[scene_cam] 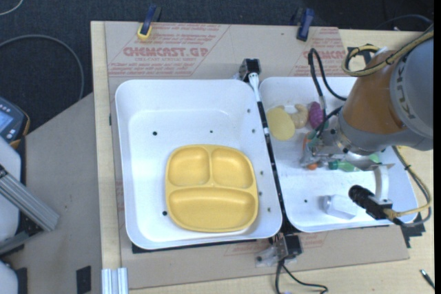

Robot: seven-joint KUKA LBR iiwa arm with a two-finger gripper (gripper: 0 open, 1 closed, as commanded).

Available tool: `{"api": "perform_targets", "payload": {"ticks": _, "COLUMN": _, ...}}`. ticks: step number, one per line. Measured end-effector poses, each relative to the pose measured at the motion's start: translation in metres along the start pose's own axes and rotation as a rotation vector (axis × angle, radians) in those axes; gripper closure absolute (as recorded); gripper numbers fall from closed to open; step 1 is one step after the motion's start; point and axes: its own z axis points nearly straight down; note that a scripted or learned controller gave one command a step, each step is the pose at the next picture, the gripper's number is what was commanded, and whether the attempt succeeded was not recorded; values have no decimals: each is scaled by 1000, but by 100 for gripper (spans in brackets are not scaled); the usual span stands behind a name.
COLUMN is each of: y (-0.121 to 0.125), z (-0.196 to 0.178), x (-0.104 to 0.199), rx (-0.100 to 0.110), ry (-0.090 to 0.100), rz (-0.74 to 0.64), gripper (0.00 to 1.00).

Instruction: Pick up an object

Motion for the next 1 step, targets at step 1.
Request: {"api": "perform_targets", "payload": {"ticks": 1, "y": 30, "z": -95, "x": 92, "rx": -6, "ry": 4, "rz": -11, "gripper": 100}}
